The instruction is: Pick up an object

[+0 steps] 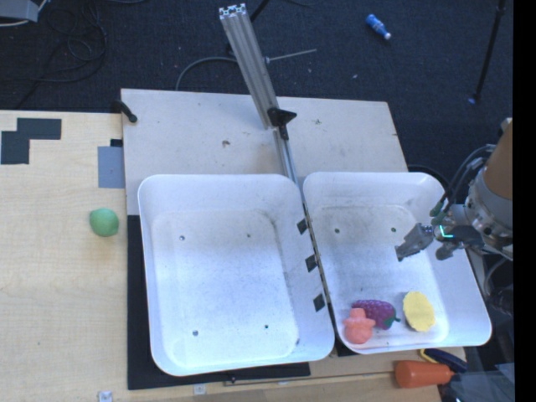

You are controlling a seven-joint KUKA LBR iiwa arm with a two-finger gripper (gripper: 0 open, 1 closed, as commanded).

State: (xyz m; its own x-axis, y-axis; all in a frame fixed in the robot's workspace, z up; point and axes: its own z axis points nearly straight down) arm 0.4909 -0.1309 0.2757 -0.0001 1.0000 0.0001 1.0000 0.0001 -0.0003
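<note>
Three toys lie in the near corner of the right bin (352,193): a purple grape bunch (374,311), a pink-orange piece (358,327) touching its left side, and a yellow lemon-like piece (419,311) just to the right. My gripper (428,248) hangs over the right side of that bin, above and behind the yellow piece. Its two fingers are spread, so it is open with nothing between them. The grey wrist reaches in from the right edge.
The left bin (159,193) stands beside the right one, joined by black clips. A green ball (104,222) rests on the wooden bench at far left. An orange tool (423,373) lies in front of the right bin. A slanted aluminium rail (255,61) rises behind the bins.
</note>
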